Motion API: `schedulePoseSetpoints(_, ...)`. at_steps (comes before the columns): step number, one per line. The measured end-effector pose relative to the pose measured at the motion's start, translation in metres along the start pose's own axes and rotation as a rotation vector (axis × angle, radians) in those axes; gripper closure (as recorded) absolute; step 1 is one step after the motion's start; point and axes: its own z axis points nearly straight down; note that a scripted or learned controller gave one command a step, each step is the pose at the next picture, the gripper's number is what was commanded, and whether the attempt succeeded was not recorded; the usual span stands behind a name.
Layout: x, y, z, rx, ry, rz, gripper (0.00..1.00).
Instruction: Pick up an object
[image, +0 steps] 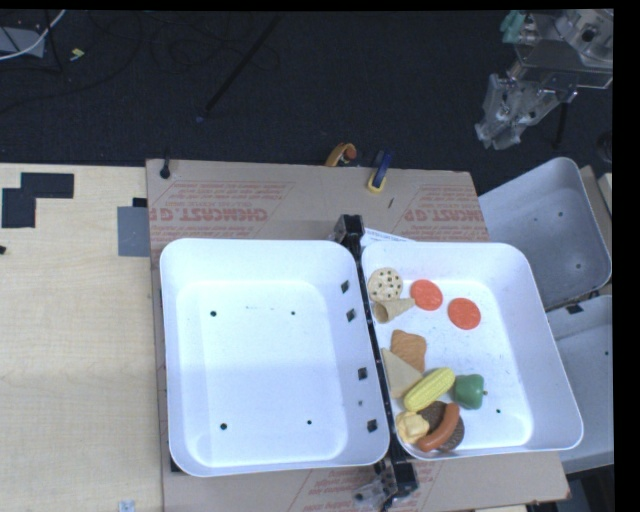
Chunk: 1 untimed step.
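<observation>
Hovering at one o'clock beyond the right bin (520, 300), the gripper (503, 122) carries nothing visible; finger state undeterminable. Corn (428, 388) lies at the bin's six o'clock.

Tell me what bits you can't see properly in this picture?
- Gripper, camera view: small and blurry at the top right, so its fingers can't be judged.
- Dark round food: mostly covered by the sausage.
- Sandwich wedge: partly under the corn.
- Red clamp: too small to make out.

Toy foods lie in the right bin (520, 330): two orange-red discs (427, 294), a corn cob (428, 387), a green pepper (469, 390). Most cluster along its left wall.
</observation>
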Motion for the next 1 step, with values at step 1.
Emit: schedulePoseSetpoints(1,0.0012,-0.0037,0.0005,0.001,0.000,-0.001,1.00)
